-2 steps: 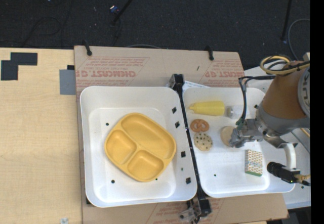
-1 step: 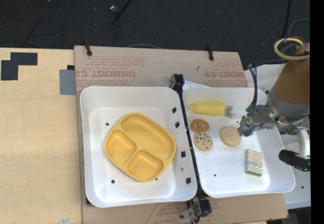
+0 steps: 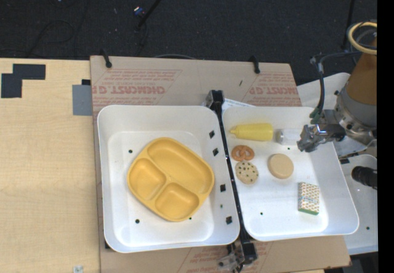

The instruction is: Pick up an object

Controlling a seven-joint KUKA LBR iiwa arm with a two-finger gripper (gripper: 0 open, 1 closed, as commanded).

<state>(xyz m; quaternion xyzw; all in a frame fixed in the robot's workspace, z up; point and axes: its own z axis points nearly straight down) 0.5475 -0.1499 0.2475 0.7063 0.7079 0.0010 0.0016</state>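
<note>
Claw [image 3: 308,141] hovers at right bin's [image 3: 345,216] upper right edge, near mustard bottle [image 3: 252,132], likely lining up; can't tell its state. Nothing visibly held.

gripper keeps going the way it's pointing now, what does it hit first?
The gripper points left, toward the yellow mustard bottle. The bottle's cap end would likely come first, though the gripper's height above the right bin is unclear.

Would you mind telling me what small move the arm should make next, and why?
Probably shift the gripper left and down toward the yellow mustard bottle. It sits at the right bin's upper right edge with nothing seen between its fingers, and that bottle lies nearest.
</note>
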